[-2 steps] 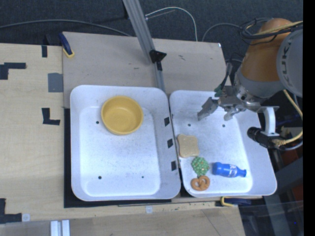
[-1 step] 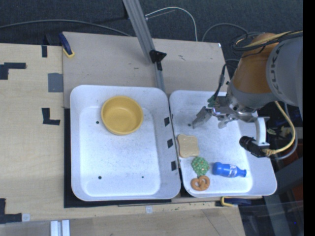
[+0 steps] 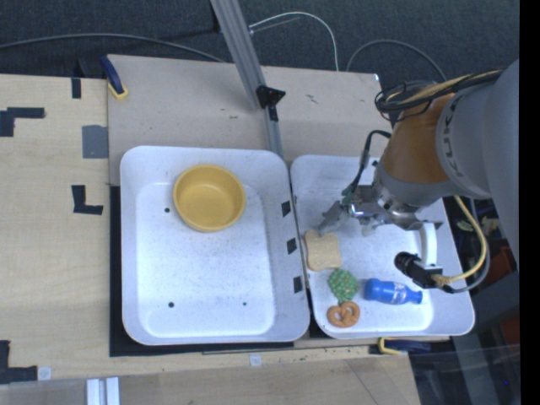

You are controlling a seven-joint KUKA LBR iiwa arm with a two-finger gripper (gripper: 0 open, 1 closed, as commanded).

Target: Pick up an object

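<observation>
A pale wooden desk fills the nine o'clock side, marked with short strips of black tape and a grey patch. A tan board lies over it toward twelve o'clock. Beyond the board, dark carpet covers the floor, crossed by thin cables. A grey metal pole slants in from twelve o'clock. Light is even.

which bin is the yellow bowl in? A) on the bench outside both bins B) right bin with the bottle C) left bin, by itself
C: the yellow bowl sits alone in the left bin; the blue bottle lies in the right bin.
</observation>
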